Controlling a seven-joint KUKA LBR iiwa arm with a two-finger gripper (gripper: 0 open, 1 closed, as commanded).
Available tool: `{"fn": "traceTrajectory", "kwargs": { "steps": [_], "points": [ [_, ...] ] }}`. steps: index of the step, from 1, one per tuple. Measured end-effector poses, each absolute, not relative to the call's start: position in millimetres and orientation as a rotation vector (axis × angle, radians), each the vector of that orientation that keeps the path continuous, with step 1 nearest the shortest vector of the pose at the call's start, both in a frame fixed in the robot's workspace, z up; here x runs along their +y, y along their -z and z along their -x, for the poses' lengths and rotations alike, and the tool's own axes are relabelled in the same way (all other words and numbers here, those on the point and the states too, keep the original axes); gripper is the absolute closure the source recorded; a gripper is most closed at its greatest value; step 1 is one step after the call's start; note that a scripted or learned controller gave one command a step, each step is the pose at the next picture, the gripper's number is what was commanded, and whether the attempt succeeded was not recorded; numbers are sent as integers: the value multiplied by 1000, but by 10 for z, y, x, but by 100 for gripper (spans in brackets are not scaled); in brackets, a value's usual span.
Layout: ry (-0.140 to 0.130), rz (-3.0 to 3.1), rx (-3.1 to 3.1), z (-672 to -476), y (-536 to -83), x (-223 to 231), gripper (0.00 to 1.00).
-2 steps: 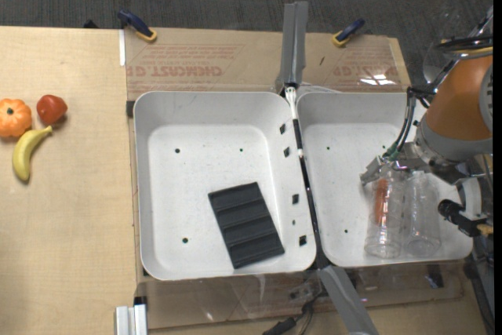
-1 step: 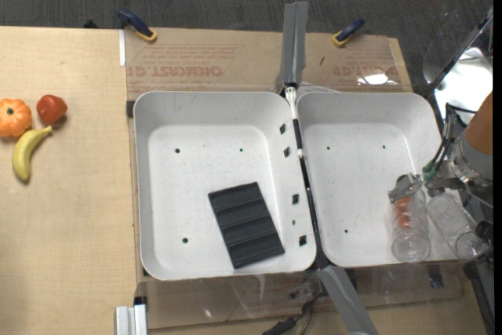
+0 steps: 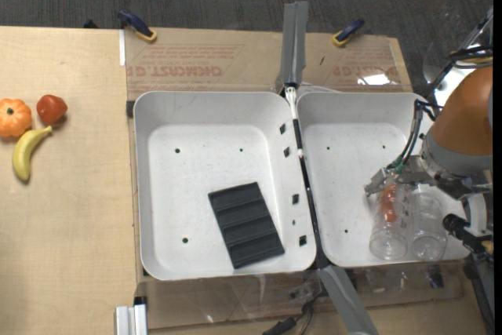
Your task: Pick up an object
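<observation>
Clear plastic: two bottles [image 3: 404,223] lay side by side in the right bin [image 3: 345,169], long axes running near to far.
Grey end effector [image 3: 396,183]: hung at the bottles' far ends, one with orange inside directly below it.
Grip state: could not be told.
Black ridged tray [image 3: 245,224]: left bin [image 3: 157,192], well apart.

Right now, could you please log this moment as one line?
arm: over right white bin | gripper: at clear plastic bottle, grasp unclear | left white bin: dark ribbed slab
</observation>
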State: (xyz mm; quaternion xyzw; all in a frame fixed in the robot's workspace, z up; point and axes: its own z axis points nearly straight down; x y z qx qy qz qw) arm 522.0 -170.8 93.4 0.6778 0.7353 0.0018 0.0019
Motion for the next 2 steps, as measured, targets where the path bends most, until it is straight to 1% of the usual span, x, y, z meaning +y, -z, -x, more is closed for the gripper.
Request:
{"fn": "traceTrajectory", "kwargs": {
  "steps": [1, 2],
  "points": [
    [-8, -2128, 2304, -5229, -1029, -1711, 100],
    [2, -1983, 2437, -5693, -1919, -1131, 100]
  ]
}}
